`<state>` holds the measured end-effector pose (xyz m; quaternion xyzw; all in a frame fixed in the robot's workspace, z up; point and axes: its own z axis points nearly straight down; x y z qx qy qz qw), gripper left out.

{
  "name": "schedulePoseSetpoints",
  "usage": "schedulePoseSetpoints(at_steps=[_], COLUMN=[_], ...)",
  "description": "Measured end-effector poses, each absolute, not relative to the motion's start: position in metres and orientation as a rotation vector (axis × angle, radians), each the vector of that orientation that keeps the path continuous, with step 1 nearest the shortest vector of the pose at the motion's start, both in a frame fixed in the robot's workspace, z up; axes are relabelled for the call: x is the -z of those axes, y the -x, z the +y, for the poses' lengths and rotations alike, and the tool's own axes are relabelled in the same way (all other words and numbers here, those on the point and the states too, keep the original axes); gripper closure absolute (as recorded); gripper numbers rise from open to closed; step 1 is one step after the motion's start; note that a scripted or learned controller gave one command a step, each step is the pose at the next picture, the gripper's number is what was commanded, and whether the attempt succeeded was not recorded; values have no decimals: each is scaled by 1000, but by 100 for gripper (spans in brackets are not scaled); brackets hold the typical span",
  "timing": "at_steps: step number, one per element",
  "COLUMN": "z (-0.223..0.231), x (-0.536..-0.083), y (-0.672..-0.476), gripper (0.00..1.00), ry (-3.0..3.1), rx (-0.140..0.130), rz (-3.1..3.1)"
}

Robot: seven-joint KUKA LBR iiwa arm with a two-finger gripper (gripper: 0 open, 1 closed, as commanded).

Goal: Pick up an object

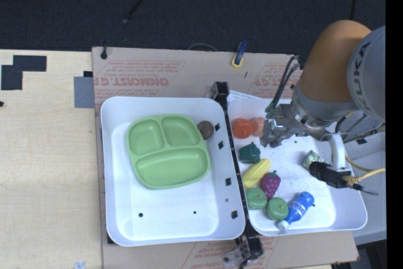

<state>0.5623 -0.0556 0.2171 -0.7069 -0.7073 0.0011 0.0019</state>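
the grey kuka arm, its orange band high over the right bin, reaches in with "kuka" lettering partly readable down its casing. the hand hangs low over the upper part of the right bin, just right of the orange toy tomato; whether it is spread or pressed together cannot be told, and nothing is seen pinched in it.

taking the divider between the two bins as the landmark: just right of it, from top to bottom, lie the orange toy tomato, a dark green toy pepper, a yellow toy corn cob, a purple toy grape bunch, and two round green toy pieces. a little farther right of the divider, near the bin's lower edge, a blue and white toy bottle lies tilted. well right of the divider sits a small green and white object.

left of the divider, the left bin holds a light green three-compartment plate, with a small brown ball touching the plate's right rim, near the divider.

the bins rest on cardboard on the counter, printed with red writing that reads upside down and is not clearly legible. a blue and yellow clip grips the cardboard's top edge.
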Motion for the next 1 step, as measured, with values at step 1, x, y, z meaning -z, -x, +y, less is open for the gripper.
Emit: schedulePoseSetpoints(at_steps=[1], z=[-51], x=[-237], y=[-565], gripper=[100], ry=[2220], rx=[0], rz=[-2222])
